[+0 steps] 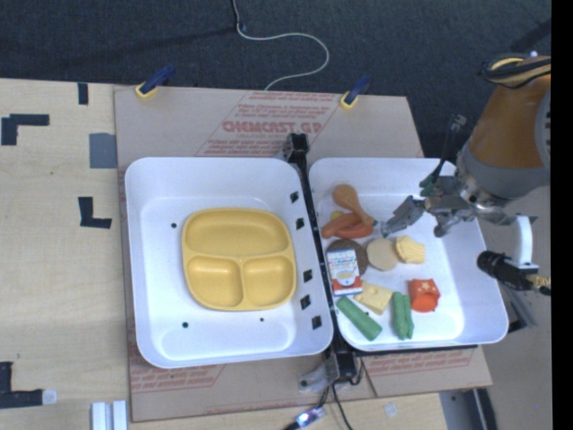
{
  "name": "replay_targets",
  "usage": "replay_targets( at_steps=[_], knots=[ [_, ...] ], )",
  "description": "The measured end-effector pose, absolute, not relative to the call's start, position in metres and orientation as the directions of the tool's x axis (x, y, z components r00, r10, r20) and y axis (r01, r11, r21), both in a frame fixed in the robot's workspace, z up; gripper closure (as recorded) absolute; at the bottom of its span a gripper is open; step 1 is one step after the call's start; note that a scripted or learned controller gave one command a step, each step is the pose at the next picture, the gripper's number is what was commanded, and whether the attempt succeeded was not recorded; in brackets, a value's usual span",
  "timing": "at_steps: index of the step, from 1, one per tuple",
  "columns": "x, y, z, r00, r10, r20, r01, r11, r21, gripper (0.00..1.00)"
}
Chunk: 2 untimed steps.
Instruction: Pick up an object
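My tool (414, 211) hangs over the right-hand shallow white bin (466, 330), reaching in from the desk's right edge, its dark fingers spread apart with nothing between them. I judge it is poised low to come down on the heap just beside it. Nearest are a yellow toy corn piece (411, 250) and a round tan disc (382, 256), with an orange toy carrot (347, 230) and a tan drumstick shape (350, 201) toward the bin's left wall. Nearer the desk's front edge lie a small red-and-white carton (343, 269), a yellow cheese wedge (375, 297), two green pods (402, 316) and a red toy pepper (423, 295). The toys crowd together, so a clean grab may be awkward. The left bin (152, 267) holds a yellow divided plate (239, 257).
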State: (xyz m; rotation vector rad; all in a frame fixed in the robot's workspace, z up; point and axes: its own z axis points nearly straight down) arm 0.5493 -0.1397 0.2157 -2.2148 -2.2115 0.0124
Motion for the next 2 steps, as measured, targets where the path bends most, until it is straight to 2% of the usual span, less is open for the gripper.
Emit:
replay_targets(
  at_steps=[1, 2],
  knots=[
    [0.552, -0.140, 0.222, -0.001, 1.000, 0.001, 1.000, 0.001, -0.002, 0.00],
    [0.551, -0.131, 0.173, -0.001, 1.000, 0.001, 1.000, 0.001, -0.007, 0.00]
  ],
)
